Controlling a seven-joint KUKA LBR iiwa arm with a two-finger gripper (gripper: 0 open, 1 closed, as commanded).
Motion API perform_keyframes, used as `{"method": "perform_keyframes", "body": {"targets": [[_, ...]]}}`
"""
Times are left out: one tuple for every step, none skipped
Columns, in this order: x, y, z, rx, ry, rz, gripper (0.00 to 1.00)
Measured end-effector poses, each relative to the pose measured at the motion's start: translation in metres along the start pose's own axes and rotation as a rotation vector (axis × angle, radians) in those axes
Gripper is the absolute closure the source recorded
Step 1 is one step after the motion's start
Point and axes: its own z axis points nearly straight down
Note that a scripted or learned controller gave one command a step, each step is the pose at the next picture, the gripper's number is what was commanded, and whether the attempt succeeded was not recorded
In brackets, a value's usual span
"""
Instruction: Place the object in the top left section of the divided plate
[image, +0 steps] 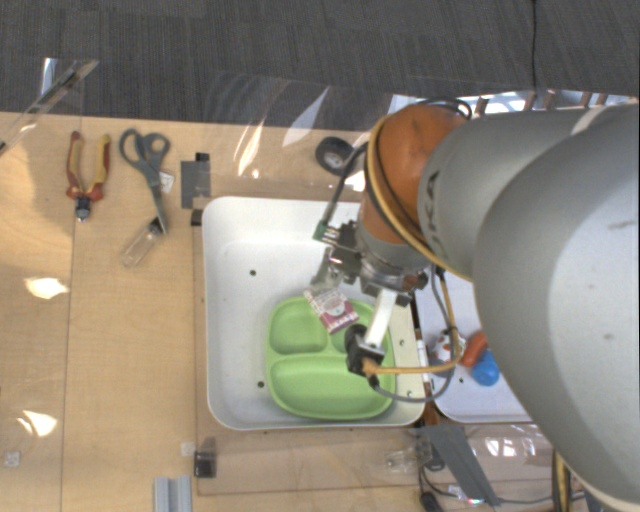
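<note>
A green divided plate (300, 372) lies in the left white bin (232, 300), toward its front right. My gripper (338, 298) hangs over the plate's upper right part, reaching down from the large grey arm with the orange band. A small pink-and-white packet (334, 311) sits between the fingertips, just above the plate's top right area. The plate's top left section (296, 329) is bare green. The arm hides the plate's right edge.
The right bin (470, 400) holds a blue and an orange object (480, 362), mostly hidden by the arm. Pliers (84, 172), scissors (148, 170) and a black tape roll (334, 153) lie on the bench behind the bins.
</note>
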Motion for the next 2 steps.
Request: {"method": "perform_keyframes", "body": {"targets": [[0.0000,0.0000,0.0000,0.000,0.000,0.000,0.00],[0.0000,0.0000,0.0000,0.000,0.000,0.000,0.00]]}}
